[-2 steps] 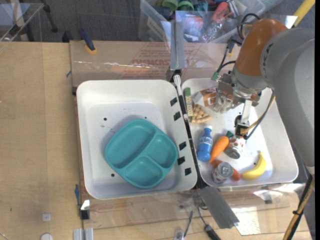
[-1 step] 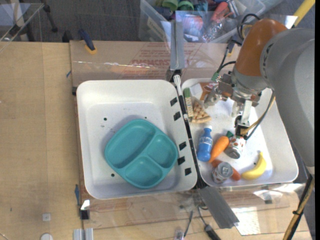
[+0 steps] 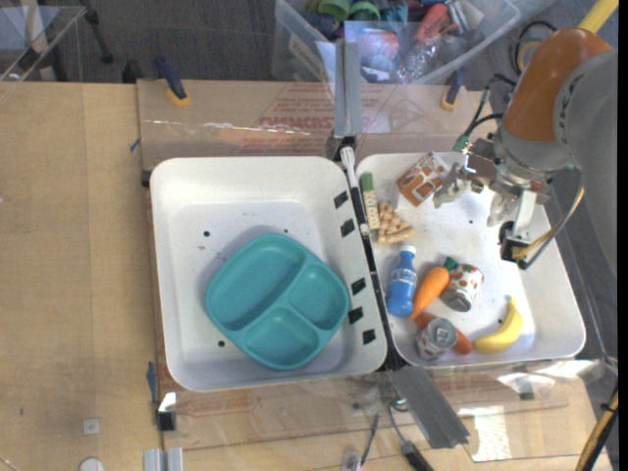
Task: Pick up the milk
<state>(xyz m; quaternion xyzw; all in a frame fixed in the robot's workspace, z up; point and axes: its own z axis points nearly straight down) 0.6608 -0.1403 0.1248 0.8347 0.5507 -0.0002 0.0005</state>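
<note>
The milk [image 3: 423, 180] is a small carton with brown and white printed sides and a gabled top. It lies tipped on its side in the right bin [image 3: 559, 273], up toward the bin's far rim at about eleven o'clock from the bin's middle. Its long axis runs at a slant, one end pointing toward ten o'clock and the other toward four. It rests on the white floor of the bin, apart from the other items lower down. The print is too small to read.
</note>
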